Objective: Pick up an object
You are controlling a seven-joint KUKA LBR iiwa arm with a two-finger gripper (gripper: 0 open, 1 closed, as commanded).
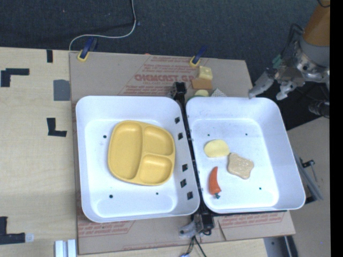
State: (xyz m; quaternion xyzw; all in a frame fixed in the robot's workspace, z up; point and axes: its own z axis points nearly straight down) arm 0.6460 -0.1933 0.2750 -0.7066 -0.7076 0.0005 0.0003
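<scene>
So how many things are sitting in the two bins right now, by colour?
Yellow: 2, the divided plate in the left bin and the small round piece in the right bin
Tan: 1, the toast slice
Red-orange: 1, the pepper
Total: 4

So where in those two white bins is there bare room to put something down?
Right bin: bare along its far side and right wall; crowded where the yellow piece, toast and carrot cluster. Left bin: narrow margins around the yellow plate.
</scene>
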